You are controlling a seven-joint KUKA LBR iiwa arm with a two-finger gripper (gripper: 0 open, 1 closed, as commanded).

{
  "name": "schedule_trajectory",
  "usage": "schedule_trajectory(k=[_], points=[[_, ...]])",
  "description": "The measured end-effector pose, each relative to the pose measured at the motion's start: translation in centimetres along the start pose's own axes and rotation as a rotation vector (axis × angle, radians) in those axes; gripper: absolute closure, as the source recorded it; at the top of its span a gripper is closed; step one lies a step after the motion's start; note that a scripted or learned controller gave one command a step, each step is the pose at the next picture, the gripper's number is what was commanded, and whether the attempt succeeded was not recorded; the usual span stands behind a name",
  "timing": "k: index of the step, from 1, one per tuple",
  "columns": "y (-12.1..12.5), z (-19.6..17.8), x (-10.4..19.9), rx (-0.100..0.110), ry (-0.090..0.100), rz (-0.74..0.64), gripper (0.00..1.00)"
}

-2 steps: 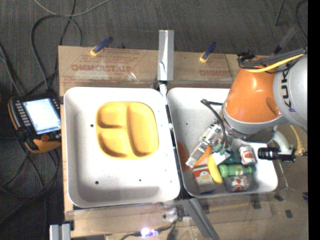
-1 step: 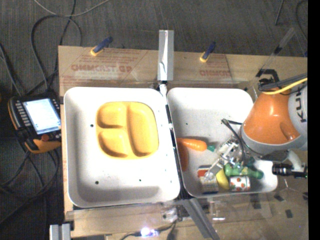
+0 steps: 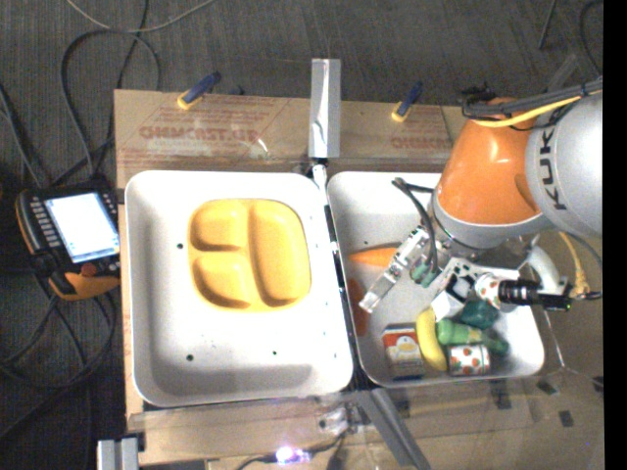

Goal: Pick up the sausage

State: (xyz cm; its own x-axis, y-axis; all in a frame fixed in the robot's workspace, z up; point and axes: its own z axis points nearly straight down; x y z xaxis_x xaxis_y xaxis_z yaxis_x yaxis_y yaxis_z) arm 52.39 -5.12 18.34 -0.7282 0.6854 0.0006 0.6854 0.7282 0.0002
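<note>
Two bins sit side by side, and all the work is in the right bin (image 3: pixel 377 196); the left bin (image 3: pixel 147 360) carries just a yellow plate (image 3: pixel 250 253). My arm comes in from the right and its bulk hangs over the far half of the right bin, with the gripper (image 3: pixel 421 267) low over the middle of it. I cannot tell how its jaws stand, since the wrist and cabling cover them from this angle, and I see nothing held. I cannot pick out the sausage with confidence: my best guess is the small dark reddish piece (image 3: pixel 357 319) tight against that bin's left wall, just near of an orange piece (image 3: pixel 377 258). A banana (image 3: pixel 428 339), a box (image 3: pixel 400 349), a can (image 3: pixel 468 358) and a green toy (image 3: pixel 475 326) crowd the near right corner. The risks I see: a grasp that close to the wall could strike the rim or slip off; a descent where the gripper hangs now would more likely catch the banana or the orange piece; and if the sausage lies under the arm, I would be closing blind.
</note>
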Motion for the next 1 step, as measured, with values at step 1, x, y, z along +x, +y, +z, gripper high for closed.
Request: schedule_trajectory(k=[1], points=[[4.55,0.07,9.95,0.002,0.002,0.016,0.0]])
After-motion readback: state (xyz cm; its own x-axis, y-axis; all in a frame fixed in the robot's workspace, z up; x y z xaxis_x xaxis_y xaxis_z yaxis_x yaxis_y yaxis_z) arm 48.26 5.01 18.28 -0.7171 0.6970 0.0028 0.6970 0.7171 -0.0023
